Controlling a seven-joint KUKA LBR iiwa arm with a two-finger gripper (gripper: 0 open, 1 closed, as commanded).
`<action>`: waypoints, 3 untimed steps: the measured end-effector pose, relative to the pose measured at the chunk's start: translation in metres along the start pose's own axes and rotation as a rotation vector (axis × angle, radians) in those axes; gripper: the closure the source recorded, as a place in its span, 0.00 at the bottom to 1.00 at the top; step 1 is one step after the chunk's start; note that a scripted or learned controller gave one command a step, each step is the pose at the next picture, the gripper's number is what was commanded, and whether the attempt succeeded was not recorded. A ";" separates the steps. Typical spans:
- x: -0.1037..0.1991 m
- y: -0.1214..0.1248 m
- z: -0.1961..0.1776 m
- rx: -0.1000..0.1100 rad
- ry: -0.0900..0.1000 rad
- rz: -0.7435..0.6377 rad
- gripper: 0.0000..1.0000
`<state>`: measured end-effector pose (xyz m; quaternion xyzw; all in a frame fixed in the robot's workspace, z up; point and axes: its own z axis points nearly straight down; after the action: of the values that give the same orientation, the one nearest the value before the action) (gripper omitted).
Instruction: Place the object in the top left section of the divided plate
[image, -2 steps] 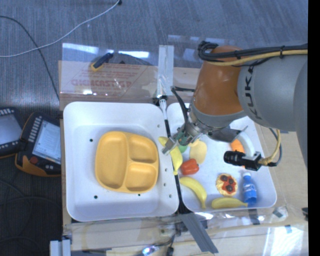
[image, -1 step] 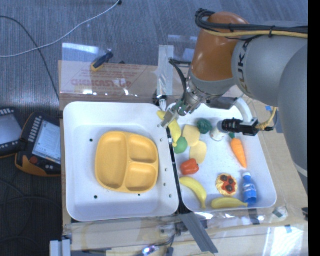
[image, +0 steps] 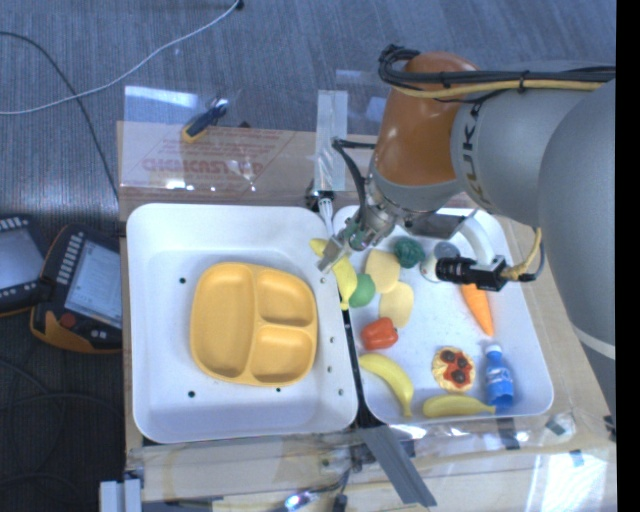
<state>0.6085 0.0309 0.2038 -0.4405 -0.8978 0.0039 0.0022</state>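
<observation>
- At the near edge of the right bin (image: 530, 395) lie two yellow bananas: one (image: 388, 380) curving up toward the bin's left wall, the other (image: 455, 405) flat along the front rim.
- Just behind them sit a small round pizza piece (image: 454, 367) with dark red dots and a blue bottle (image: 498, 376) with a white cap.
- The left bin (image: 160, 400) holds the divided plate (image: 253, 322), mustard yellow, with one large section and two smaller ones, all three bare.
- Farther back in the right bin, a red pepper (image: 378, 333) lies near the left wall, with pale yellow pieces (image: 390, 285) and a green and yellow piece (image: 355, 287) just beyond it.
- An orange carrot (image: 481, 310) points toward the near rim; a dark green piece (image: 407, 251) sits behind it.
- The gripper (image: 338, 250) hangs over the wall between the two bins, near the back, tilted toward the left bin.
- Whether its fingers are apart or closed cannot be told, and no item is clearly between them.
- Beyond the bins, a clear sheet (image: 215, 160) lies on brown board.
</observation>
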 end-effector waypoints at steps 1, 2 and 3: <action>0.018 0.024 -0.017 -0.002 -0.003 -0.048 1.00; 0.018 0.025 -0.022 0.003 0.000 -0.048 1.00; 0.026 0.018 -0.068 -0.004 0.001 0.022 1.00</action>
<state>0.6069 0.0626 0.2716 -0.4503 -0.8929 0.0021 0.0020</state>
